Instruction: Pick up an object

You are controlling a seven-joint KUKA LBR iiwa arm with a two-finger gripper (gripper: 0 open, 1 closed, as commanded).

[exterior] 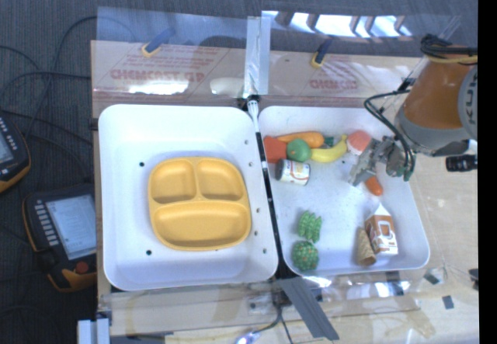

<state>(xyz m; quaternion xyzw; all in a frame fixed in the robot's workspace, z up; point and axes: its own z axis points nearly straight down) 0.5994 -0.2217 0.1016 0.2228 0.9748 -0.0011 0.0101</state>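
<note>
My gripper [367,174] hangs low over the right side of the right bin [411,203], open, with nothing between its fingers. A small orange-red piece [374,186] lies just beside its tips, toward the front right. A pink-red piece [358,140] sits a little behind the gripper. To the left, along the bin's back, lie a yellow banana [330,151], a green ball [298,150], an orange carrot [304,137], a red piece [274,149] and a small can [295,172]. A brown carton [379,235] lies at the front right.
Two green knobbly fruits [309,225] [304,255] lie at the right bin's front left. The left bin [124,179] holds a yellow divided plate [200,203]. The orange-banded arm [439,102] comes in over the right bin's back right corner. Cables and devices lie left of the bench.
</note>
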